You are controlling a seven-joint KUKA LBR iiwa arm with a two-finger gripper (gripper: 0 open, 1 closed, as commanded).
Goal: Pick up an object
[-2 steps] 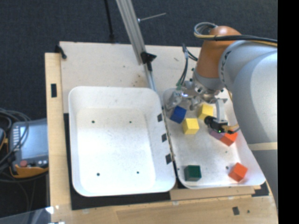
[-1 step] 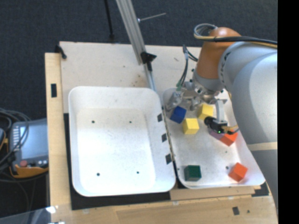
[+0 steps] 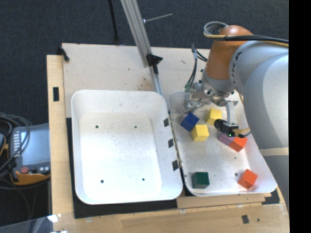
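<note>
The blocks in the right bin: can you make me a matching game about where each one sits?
Things:
1. blue block
2. green block
3. orange block

Places:
A. near edge of the bin, right corner
B. up by the gripper, touching a yellow block
C. near edge of the bin, left corner

Pairs: 1-B, 2-C, 3-A

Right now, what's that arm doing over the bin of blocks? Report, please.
Gripper low over right bin, near blue block. Nothing seen held. Yellow blocks crowd close beside.
</note>
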